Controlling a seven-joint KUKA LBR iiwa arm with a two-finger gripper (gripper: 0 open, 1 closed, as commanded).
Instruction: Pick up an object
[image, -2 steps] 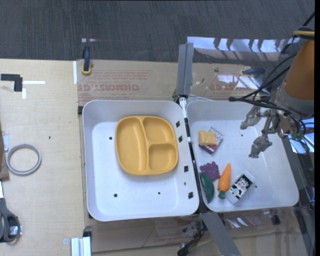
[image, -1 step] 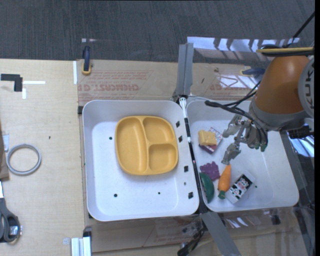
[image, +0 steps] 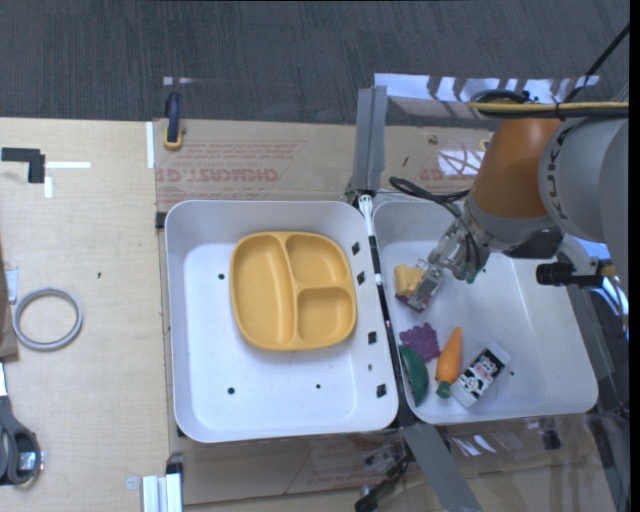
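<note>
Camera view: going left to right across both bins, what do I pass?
Yellow divided plate in the left bin → divider between the bins → yellow cheese wedge → gripper → orange carrot → black-and-white carton → right bin's far wall.

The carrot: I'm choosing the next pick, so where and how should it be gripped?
Probably grip the carrot across its orange middle, coming straight down. It lies flat and tilted, with the purple toy and the black-and-white box close alongside, so close the gripper across its narrow width.
</note>
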